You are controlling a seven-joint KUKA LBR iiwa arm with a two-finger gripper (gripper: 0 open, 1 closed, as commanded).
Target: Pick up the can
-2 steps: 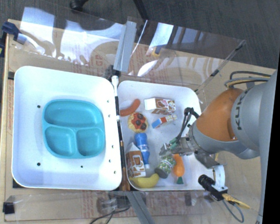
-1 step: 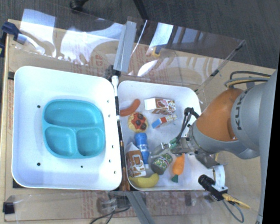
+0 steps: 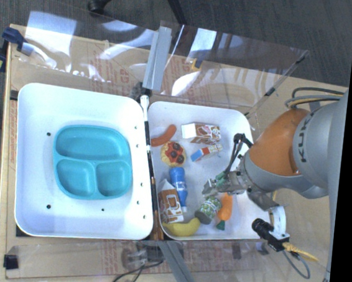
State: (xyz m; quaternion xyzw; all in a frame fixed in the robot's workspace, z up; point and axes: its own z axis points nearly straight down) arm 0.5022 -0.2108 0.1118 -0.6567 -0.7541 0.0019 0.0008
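A can (image 3: 170,205) with a brown and white label lies in the right bin (image 3: 240,122), near its front left corner, between a blue bottle (image 3: 178,184) and a banana (image 3: 185,227). My gripper (image 3: 221,184) hangs low over the bin's right half, right of the can by about a can's length. Directly below the gripper sits a small green and white item (image 3: 209,208). Nothing shows in the gripper's grasp. The grey arm with its orange band (image 3: 275,151) reaches in from the right and hides the bin's right wall.
Also in the right bin are an orange carrot (image 3: 225,210), a sausage (image 3: 163,134), a printed carton (image 3: 202,132), a small red and white carton (image 3: 205,151) and a round toy food piece (image 3: 174,153). The left bin (image 3: 36,100) holds a teal divided tray (image 3: 92,163).
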